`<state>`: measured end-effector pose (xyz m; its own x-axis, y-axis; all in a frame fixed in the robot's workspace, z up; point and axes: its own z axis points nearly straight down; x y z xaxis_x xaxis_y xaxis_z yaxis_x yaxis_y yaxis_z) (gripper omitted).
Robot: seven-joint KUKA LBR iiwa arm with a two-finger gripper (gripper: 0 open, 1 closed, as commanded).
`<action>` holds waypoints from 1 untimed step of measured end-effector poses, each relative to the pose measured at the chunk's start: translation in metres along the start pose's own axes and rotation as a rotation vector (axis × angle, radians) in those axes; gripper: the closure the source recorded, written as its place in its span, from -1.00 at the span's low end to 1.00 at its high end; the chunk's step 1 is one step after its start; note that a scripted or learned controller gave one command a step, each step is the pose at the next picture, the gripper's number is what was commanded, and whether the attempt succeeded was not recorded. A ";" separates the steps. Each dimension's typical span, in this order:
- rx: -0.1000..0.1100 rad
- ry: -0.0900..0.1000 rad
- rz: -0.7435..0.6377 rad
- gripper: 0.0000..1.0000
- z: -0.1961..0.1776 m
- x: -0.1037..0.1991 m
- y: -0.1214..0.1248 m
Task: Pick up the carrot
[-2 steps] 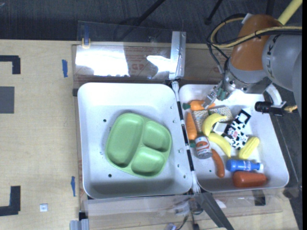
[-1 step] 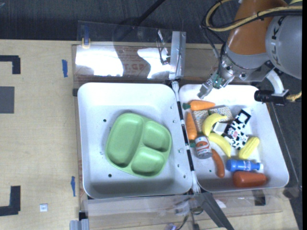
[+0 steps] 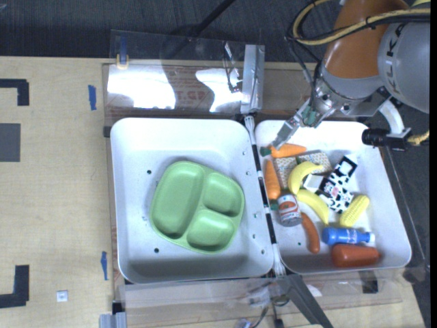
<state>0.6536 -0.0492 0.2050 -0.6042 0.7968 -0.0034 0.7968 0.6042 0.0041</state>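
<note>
The carrot (image 3: 272,178) is a long orange piece lying lengthwise against the left wall of the right bin (image 3: 396,183), with a bit of green at its far end. A shorter orange piece (image 3: 290,150) lies crosswise just behind it. My gripper (image 3: 285,135) hangs over the bin's back left corner. It slants down from the wrist, and its tip is just above the shorter orange piece and beside the carrot's far end. I see nothing held in it.
The right bin is crowded with a banana (image 3: 304,183), a cow-patterned block (image 3: 339,188), corn (image 3: 355,210), a small can (image 3: 289,210), a sausage (image 3: 311,233), a blue bottle (image 3: 347,236) and a red-brown piece (image 3: 355,255). A green divided plate (image 3: 198,205) sits in the left bin (image 3: 130,183).
</note>
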 end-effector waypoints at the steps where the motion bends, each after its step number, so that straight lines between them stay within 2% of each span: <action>1: 0.003 0.004 -0.082 -1.00 0.019 0.011 0.002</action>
<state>0.6490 -0.0394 0.1857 -0.6675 0.7446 0.0000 0.7446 0.6675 0.0007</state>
